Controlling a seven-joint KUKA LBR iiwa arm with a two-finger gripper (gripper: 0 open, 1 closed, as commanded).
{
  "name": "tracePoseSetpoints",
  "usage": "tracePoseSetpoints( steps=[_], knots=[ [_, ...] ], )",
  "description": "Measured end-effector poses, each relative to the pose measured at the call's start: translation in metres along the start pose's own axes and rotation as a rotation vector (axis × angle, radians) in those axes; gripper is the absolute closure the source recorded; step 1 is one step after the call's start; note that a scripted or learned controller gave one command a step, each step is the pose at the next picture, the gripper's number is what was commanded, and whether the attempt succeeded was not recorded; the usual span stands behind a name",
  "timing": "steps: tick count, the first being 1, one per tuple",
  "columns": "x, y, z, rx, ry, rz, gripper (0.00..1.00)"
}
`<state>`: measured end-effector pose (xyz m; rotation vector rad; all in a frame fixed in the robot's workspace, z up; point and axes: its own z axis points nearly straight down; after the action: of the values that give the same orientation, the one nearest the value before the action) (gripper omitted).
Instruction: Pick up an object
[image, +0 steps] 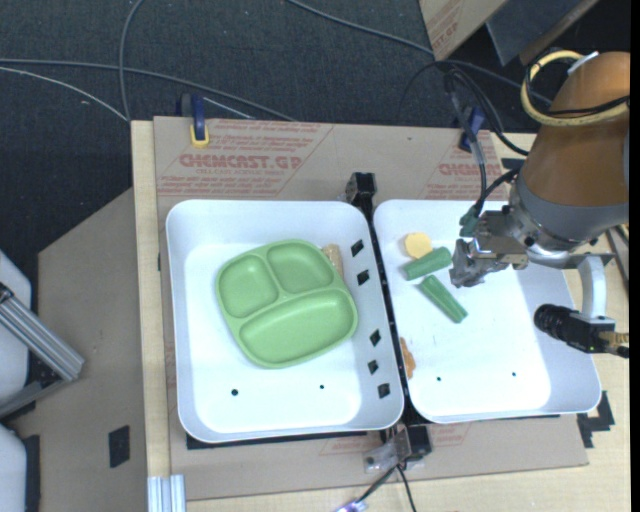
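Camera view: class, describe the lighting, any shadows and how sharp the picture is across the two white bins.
Camera view: even, bright light washes the right bin and left bin nearly flat white; soft shadows under the green divided plate and the gripper; the green sticks look slightly soft; the surrounding floor stays dark.

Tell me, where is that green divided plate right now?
The green divided plate lies in the left bin, near its middle, across the divider from the green sticks.

divided plate (287, 303) in left bin (190, 330), two sticks (443, 299) in right bin (520, 385)
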<state>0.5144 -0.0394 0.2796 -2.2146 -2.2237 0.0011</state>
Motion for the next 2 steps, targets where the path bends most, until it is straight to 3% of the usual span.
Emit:
tracePoseSetpoints(
  steps=[2],
  knots=[
    [0.082,0.029,0.029,0.000,-0.001,0.003,1.00]
  ],
)
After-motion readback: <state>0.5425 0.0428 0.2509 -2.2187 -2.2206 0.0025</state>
